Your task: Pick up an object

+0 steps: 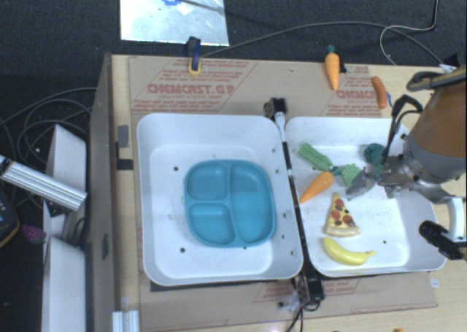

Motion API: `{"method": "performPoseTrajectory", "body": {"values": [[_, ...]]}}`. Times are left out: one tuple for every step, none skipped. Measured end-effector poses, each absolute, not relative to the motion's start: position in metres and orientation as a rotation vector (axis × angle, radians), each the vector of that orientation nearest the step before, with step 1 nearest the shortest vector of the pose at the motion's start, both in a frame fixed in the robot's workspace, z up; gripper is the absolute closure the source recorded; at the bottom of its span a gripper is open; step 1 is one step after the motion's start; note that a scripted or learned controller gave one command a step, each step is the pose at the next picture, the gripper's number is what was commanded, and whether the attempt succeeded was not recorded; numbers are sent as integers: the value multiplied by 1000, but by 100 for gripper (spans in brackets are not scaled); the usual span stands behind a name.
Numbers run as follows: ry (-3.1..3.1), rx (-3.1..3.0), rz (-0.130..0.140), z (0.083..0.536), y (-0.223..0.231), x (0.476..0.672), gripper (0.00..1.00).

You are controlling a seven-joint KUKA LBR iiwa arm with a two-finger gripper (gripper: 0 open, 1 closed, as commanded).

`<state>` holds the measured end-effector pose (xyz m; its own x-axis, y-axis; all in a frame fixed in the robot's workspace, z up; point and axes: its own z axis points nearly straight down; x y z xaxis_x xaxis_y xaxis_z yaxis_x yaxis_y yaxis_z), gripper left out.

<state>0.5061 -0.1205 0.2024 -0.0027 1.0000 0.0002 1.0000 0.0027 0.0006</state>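
Grey two-finger gripper (363,183) low in the right white bin (419,259), fingers slightly apart, gripping nothing, just beside a small green toy (351,173), orange carrot (316,186) and pizza slice (340,217) nearby, yellow banana (345,252) near the front.

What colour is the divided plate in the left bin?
Light blue; the plate shows best in the camera view.

Dark carpet (51,24) is covering the floor around the worktop (219,79), whose brown board surface is carrying red lettering along its far edge. A shiny silver sheet (173,2) is lying on the floor beyond the far left corner. Black cables (44,130) are trailing off the left side, beside pale metal framing (44,184).
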Motion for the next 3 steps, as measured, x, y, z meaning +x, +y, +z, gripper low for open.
{"method": "performPoseTrajectory", "body": {"values": [[2224, 2221, -1, 108, -110, 517, 0], [2222, 2220, 1, 84, -89, 487, 0], [2223, 2217, 3, 85, -98, 548, 0]]}}
